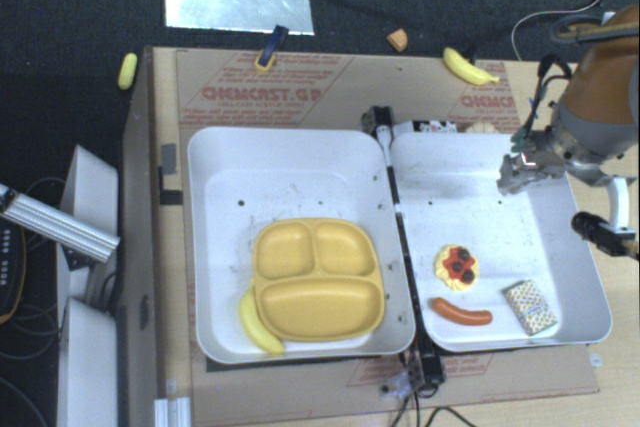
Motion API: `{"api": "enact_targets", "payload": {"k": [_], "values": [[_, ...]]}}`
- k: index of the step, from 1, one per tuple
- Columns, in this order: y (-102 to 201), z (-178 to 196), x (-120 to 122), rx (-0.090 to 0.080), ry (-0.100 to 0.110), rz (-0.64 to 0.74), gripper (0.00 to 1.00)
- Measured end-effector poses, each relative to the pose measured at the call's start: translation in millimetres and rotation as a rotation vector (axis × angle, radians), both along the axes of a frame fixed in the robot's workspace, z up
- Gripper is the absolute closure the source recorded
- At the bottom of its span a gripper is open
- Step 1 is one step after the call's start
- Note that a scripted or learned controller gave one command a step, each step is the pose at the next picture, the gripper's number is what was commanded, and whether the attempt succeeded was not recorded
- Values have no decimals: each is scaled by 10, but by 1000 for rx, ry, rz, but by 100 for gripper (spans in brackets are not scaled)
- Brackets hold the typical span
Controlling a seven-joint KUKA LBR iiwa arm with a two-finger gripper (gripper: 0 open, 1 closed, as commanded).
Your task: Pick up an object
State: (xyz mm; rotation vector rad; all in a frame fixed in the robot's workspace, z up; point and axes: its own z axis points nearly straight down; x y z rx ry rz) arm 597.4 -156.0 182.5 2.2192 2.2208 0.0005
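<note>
Camera view. The hand [520,171] hangs over the far part of the right bin [590,260], near its outer wall. The loose objects lie toward the viewer from it, along the bin's near side: a small pizza toy [457,266] nearest, a hot dog [461,314] beyond that, and a patterned block [530,306] at the near corner, all well apart from the hand. In the left bin [215,215], farther off, a yellow divided plate [318,278] partly covers a banana [258,325]. The hand is small and blurred; whether it is spread or pressed together cannot be told, and nothing visibly sits in it.
</note>
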Motion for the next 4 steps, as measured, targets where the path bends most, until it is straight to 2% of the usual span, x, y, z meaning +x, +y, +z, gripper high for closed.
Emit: {"api": "enact_targets", "payload": {"k": [1,2,3,4], "values": [[746,462,-266,2,-1,3,100],[244,414,-217,-1,-1,0,100],[482,148,-156,1,1,3,100],[46,298,-242,0,-1,0,100]]}}
